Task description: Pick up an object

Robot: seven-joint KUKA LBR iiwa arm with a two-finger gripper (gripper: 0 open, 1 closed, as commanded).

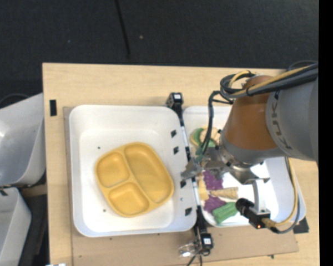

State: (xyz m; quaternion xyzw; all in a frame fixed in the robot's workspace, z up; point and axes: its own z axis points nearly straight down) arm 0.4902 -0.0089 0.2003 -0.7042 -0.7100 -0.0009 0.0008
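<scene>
My gripper [206, 169] reaches down into the left side of the right bin [283, 188], above a heap of small toys. Its fingers are hidden among the items and under the wrist. Right by it lie a purple piece [213, 180], a cream cone-shaped piece [226, 193], a green block [225, 212] and another purple piece [212, 204]. A yellow-green item [201, 138] lies farther back in the same bin, partly under the arm.
The left bin [89, 143] holds a yellow three-compartment plate [134, 178]. A ridge with black clips [183, 148] divides the two bins. The bulky grey and orange arm [266, 121] covers much of the right bin. The bench edge runs all around.
</scene>
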